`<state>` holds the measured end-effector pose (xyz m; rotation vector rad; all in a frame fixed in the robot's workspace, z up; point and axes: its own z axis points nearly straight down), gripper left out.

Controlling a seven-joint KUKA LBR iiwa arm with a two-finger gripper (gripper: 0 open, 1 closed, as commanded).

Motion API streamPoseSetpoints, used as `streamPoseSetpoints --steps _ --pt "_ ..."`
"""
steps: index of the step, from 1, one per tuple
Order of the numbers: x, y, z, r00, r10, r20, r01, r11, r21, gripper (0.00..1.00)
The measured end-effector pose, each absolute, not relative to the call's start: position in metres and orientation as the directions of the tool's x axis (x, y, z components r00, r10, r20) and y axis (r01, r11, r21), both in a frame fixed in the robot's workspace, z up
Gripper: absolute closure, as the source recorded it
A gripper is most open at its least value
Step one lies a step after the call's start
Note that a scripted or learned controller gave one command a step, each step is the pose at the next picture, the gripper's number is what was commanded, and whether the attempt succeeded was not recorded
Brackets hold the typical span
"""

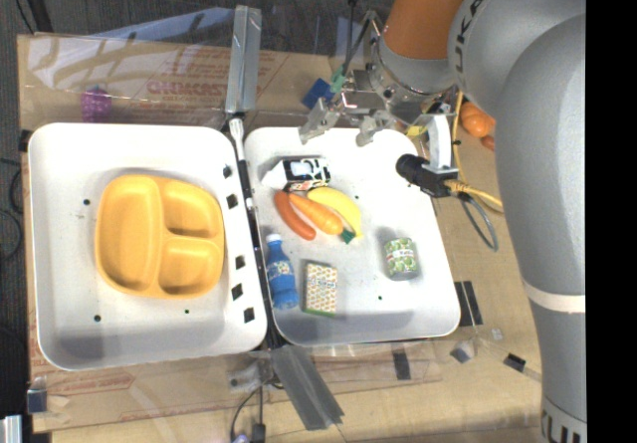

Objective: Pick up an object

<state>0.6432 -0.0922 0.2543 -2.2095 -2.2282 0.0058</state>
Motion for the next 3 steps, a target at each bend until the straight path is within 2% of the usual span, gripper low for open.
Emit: streamPoseSetpoints --steps 1,2,3 --pt "0.573 -0.064 0.19 -0.069 0.998 0.0 0.998 0.069 -0.006 0.0" --pt "0.603 -0.11 0.091 -0.278 0.961 0.002 0.961 0.278 -0.005 0.0" --pt "0.603 -0.11 0.101 -0.282 0.959 0.002 0.959 0.282 -0.006 1.0"
